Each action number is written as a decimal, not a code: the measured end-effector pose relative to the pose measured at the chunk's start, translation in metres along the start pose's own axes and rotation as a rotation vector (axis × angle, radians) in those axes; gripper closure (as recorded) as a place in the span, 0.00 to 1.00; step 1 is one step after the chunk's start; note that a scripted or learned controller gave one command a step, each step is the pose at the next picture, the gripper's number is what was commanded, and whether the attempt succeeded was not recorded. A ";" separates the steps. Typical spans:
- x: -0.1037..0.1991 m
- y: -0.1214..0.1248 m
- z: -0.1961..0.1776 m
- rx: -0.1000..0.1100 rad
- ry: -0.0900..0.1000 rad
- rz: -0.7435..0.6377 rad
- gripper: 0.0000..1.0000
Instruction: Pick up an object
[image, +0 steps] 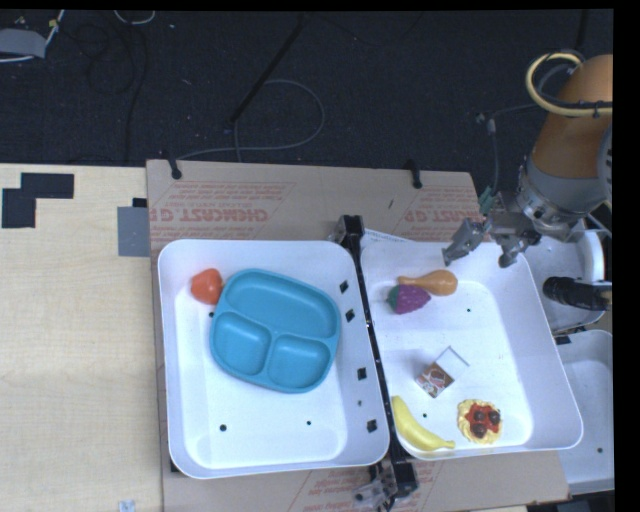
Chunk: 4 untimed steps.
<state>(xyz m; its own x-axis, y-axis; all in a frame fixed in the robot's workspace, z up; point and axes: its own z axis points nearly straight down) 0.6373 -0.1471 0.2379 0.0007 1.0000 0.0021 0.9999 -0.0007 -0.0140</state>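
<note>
From the overhead camera I see my tool (486, 243) hovering over the right bin's (530, 330) far rim, fingers spread, pinching nothing. Below it lie a drumstick (430, 283) touching grapes (408, 297), then a banana (420, 427).

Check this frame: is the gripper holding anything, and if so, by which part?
Nothing is held. The gripper hangs open over the far edge of the right bin, with no object between its fingers; the drumstick lies apart on the bin floor.
</note>
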 end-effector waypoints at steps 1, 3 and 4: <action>0.000 0.002 -0.007 -0.011 -0.002 -0.001 0.00; 0.002 0.003 0.083 -0.007 -0.001 -0.003 0.00; 0.003 0.006 0.121 -0.016 -0.002 -0.002 0.00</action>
<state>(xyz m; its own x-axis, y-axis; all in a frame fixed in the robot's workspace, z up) 0.6413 -0.1437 0.1171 -0.0015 1.0000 0.0004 1.0000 0.0015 0.0016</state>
